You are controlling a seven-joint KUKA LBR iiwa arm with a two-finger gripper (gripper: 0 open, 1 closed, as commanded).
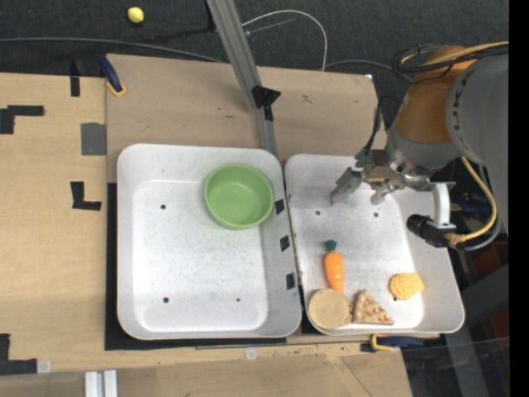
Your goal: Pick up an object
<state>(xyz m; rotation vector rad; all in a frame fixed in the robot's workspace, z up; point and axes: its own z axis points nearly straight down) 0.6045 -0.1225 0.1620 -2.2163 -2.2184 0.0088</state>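
Note:
My gripper [362,190] hangs over the upper part of the right bin [430,246], its two fingers spread apart with nothing between them. Below it in that bin lies a toy carrot [333,269] with a green top, upright in the image. Along the bin's front edge sit a round tan cookie [329,308], a waffle-patterned triangle [370,309] and a yellow corn piece [406,285]. A green bowl [239,194] rests in the upper right part of the left bin [157,255].
A grey pole [240,52] slants down from the top and ends in a black clamp at the bins' back edge. Cables loop behind the right bin. A small yellow ball [135,14] lies on the dark floor at the far upper left.

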